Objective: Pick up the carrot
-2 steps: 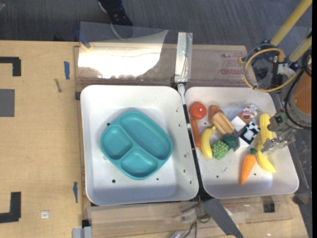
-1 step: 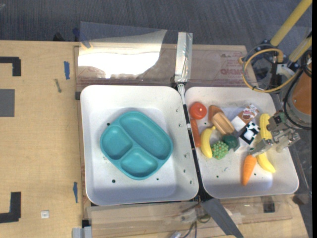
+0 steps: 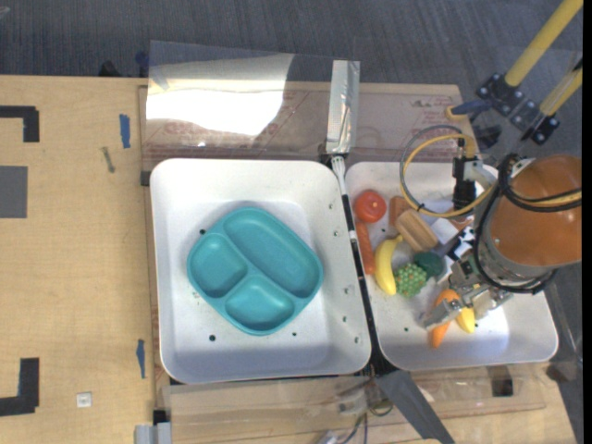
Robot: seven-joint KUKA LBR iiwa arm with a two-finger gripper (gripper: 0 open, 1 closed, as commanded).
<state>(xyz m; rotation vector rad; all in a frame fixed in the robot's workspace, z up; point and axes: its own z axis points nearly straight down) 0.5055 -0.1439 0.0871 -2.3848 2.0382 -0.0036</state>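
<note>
While the gripper [image 3: 450,311] hangs over the carrot [image 3: 438,331], grip unclear.
Probably best: centre on the carrot, avoid the banana [image 3: 385,265].

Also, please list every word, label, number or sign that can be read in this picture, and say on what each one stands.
No text can be read in this view.
Reddish printed lettering on the board behind the right bin: too small and blurred to read.
Teal divided plate, both white bins and the food items: no lettering visible.
</note>
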